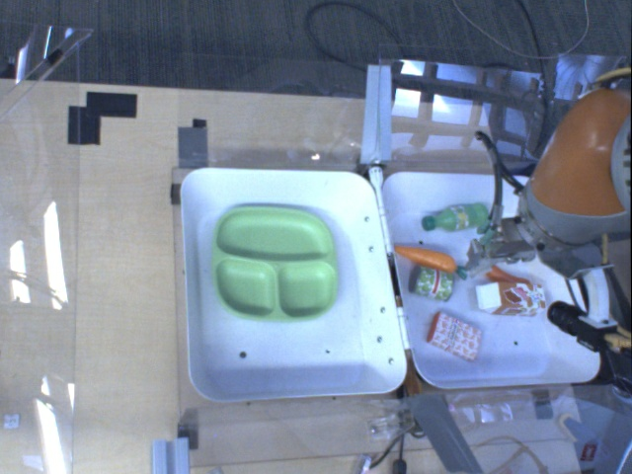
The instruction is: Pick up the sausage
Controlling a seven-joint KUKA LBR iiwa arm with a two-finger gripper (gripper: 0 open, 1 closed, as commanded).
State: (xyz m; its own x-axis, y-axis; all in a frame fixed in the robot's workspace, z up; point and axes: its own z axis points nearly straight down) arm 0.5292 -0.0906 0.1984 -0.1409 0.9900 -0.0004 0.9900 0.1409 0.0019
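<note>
Two white bins are seen: one green tray [274, 262] in the left, five items in the right. The sausage [427, 258] lies at nine o'clock there. The jaws' [491, 252] state cannot be told.

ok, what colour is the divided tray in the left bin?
Light green tray, clear in the camera view.

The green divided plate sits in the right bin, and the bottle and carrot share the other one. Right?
Not quite. The camera view shows the green divided plate in the left bin; the bottle and carrot share the right bin.
</note>
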